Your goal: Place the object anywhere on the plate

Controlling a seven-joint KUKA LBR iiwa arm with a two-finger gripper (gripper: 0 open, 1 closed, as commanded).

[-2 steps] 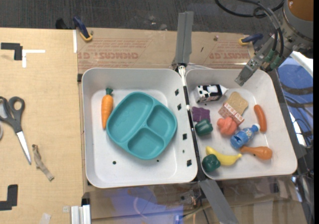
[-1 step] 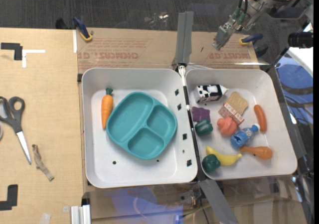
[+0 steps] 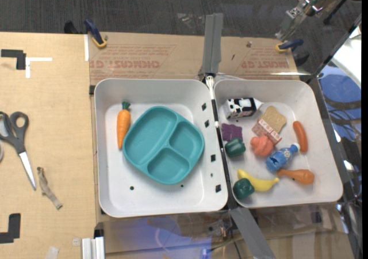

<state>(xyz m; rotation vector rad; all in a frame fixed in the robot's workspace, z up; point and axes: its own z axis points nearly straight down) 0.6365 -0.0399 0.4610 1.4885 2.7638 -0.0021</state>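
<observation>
The teal divided plate (image 3: 164, 144) sits in the left bin (image 3: 103, 154) with its three compartments bare. A toy carrot (image 3: 122, 125) lies just beside the plate's left rim, upright along the bin floor, not on the plate.

Right of the plate, across the divider, the right bin (image 3: 322, 137) holds the rest: a black-and-white toy cow (image 3: 241, 107), a purple block (image 3: 231, 132), a green pepper (image 3: 234, 148), a toast slice (image 3: 272, 119), a red sausage (image 3: 300, 136), a blue bottle (image 3: 282, 158), a banana (image 3: 259, 181) and an orange drumstick (image 3: 300, 176).

The gripper (image 3: 313, 0) hangs well above and right of the plate, beyond the right bin's far corner, with nothing visibly in it; whether it is spread or closed I cannot tell at this size.

The step in hand looks like choosing and reaching for an object. The carrot seems the easy pick: it lies apart from clutter and needs only a short carry. Descend straight over its middle, grip across its width, lift clear of the plate's rim, then release low over the largest compartment so it does not roll off.
</observation>
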